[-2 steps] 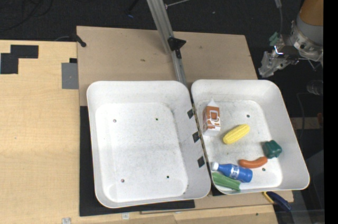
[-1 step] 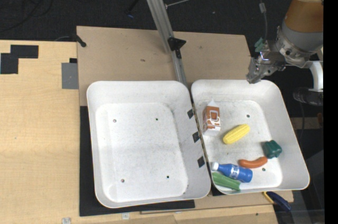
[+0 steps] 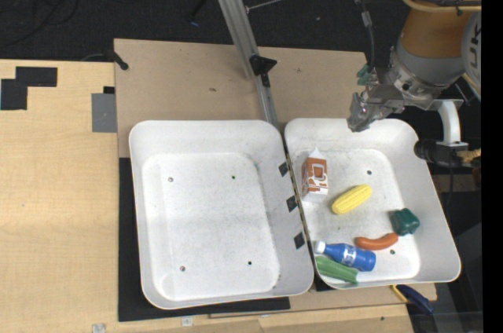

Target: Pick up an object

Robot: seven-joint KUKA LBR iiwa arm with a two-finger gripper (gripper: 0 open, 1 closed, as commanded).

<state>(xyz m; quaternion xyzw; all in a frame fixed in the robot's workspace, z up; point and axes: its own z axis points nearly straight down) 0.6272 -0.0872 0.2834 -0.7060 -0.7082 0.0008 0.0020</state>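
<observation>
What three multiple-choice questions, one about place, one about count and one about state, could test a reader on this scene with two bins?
1. Where does the yellow toy corn cob lie?
A. left white bin
B. right white bin
C. wooden bench

2. How many objects lie in the right white bin?
A. six
B. three
C. nine

3. Where is the hand of the grey arm?
A. deep in the left bin
B. on the corn cob
C. above the right bin's far rim

Answers: 1 B, the cob lies mid-bin beside the orange-and-white carton. 2 A, carton, cob, green block, orange sausage, blue bottle, green vegetable. 3 C, it hangs by the far edge, apart from every object.
</observation>
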